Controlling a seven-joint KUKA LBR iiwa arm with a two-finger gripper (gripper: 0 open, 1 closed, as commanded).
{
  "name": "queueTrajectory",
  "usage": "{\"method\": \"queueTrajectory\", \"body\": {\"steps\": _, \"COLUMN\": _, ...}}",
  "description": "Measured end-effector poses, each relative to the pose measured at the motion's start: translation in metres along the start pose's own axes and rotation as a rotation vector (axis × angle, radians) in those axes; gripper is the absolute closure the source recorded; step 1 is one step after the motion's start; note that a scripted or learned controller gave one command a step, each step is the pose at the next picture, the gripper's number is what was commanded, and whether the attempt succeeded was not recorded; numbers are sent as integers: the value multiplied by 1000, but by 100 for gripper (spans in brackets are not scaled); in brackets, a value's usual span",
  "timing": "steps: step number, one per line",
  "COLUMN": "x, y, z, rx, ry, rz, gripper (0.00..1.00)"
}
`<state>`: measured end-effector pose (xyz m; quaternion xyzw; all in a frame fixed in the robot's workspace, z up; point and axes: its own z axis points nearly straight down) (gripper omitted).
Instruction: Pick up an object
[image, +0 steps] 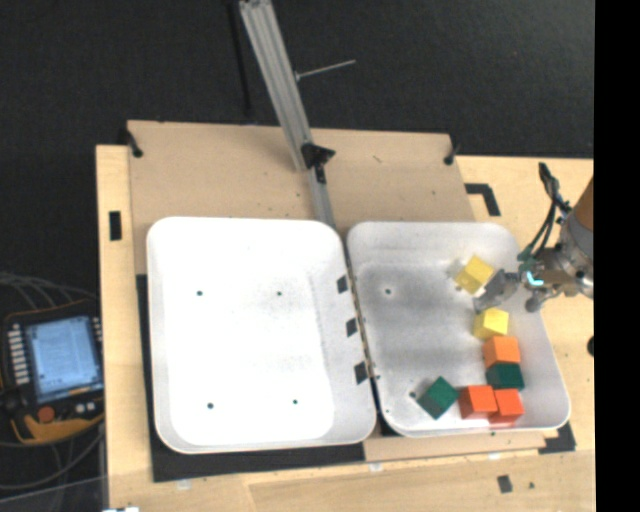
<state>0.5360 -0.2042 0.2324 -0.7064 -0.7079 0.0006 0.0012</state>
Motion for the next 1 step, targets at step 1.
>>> {"method": "queueTrajectory", "body": {"steps": 1, "x": 0, "y": 1, "z": -2, "rx": -5, "ry": -1, "rz": 0, "gripper": 0}}
